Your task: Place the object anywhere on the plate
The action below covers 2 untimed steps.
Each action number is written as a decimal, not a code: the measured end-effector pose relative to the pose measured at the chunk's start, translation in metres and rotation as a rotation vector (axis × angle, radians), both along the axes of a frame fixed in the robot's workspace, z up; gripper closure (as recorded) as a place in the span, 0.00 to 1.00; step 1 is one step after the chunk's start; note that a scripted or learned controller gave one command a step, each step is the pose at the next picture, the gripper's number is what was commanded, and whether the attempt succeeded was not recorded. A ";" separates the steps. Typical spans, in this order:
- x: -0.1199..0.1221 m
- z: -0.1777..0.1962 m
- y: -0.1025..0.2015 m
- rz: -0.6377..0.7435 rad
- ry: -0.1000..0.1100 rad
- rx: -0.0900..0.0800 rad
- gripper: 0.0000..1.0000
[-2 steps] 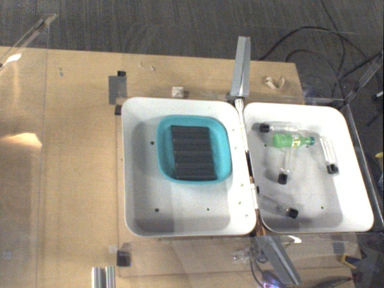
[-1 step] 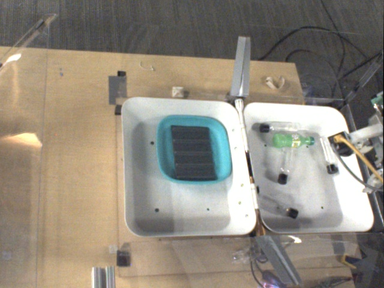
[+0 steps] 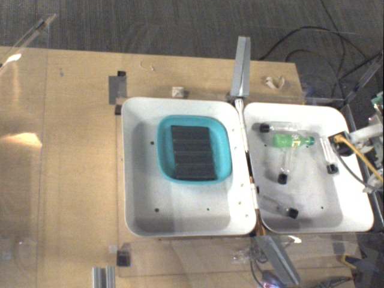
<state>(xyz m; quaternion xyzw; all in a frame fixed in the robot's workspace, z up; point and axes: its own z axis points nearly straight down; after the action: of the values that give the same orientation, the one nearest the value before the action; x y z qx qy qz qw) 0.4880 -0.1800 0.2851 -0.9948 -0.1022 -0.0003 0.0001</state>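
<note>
A teal plate with rounded corners lies in the left bin, toward its far side. A dark grey ridged block rests flat on the plate and covers most of its middle. In the right bin lie several clear tubes with black caps, one near the bin's middle and one near the front wall. A green piece lies among the tubes at the back.
A grey metal post stands behind the seam between the two bins. An orange cable and white hardware hang over the right bin's right rim. Black cables trail on the floor at the back right.
</note>
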 end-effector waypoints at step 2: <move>0.000 0.100 -0.025 0.002 -0.003 -0.001 0.00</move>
<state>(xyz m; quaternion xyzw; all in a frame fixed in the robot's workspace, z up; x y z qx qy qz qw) 0.4881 -0.2055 0.3853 -0.9946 -0.1034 -0.0016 -0.0007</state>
